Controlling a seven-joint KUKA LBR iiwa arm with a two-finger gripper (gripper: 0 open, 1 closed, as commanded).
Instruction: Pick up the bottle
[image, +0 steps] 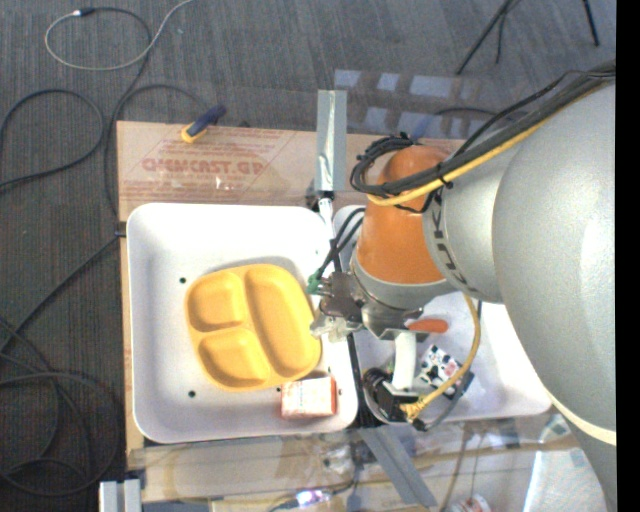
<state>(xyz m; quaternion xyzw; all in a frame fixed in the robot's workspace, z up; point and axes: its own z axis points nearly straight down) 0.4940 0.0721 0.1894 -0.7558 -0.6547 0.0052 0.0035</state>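
The bottle cannot be picked out with certainty, since the grey arm and its orange band cover most of the right bin. To the right of the yellow divided tray, beyond the wall between the bins, two small things show below the wrist. One is a red-orange piece and the other a black-and-white patterned piece. Both are too far hidden to name, so how the bottle lies against the end effector cannot be told.

The end effector hangs at the tray's right edge, over the wall between the bins. Whether it is spread or pressed together cannot be told, and nothing is seen pinched in it.

The tray lies flat in the middle of the left bin. A small orange-and-white carton lies just beside the tray's lower right corner.

Behind the tray, a brown cardboard sheet with red print covers the counter. A small blue-and-yellow object rests at the sheet's far edge, and a metal post stands at the far end of the wall between the bins. Dark grey carpet surrounds everything, strewn with black cables and one pale cable loop.
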